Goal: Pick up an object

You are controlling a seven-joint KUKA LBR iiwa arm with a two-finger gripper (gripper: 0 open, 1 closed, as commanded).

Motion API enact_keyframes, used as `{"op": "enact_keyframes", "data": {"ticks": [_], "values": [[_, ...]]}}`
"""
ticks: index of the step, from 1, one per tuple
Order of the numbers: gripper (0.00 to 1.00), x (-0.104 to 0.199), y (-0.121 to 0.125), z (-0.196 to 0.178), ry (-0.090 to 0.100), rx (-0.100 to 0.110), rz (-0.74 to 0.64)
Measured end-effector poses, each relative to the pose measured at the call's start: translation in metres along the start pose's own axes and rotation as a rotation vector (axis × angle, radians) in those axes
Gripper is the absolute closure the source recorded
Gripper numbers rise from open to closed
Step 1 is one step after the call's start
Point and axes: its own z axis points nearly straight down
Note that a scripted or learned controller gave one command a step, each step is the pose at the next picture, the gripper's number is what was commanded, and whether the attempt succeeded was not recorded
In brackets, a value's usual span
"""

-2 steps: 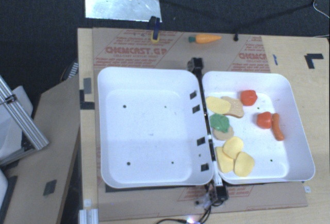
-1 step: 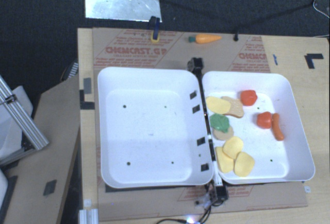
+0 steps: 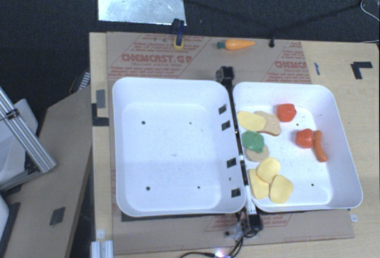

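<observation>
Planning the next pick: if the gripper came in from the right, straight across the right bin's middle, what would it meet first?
If travelling low, the right bin at its rim; clearing that, the orange sausage, then the red piece. Depth is unclear.

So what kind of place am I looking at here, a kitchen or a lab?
Most likely a robot test bench in a lab, not a kitchen. Two white bins sit side by side on a cardboard sheet, the food pieces look like toys, and a metal frame stands at the left.
</observation>
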Motion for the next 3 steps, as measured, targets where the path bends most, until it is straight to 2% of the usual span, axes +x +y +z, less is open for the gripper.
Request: {"op": "enact_keyframes", "data": {"ticks": [1, 2, 3], "values": [[1.0, -0.008, -0.105, -0.003, -0.001, -0.002, 0.008], [1.0, -0.017, -0.031, 0.002, 0.001, 0.001, 0.0], [1.0, -0.014, 0.001, 0.0, 0.001, 0.0, -0.001]]}}
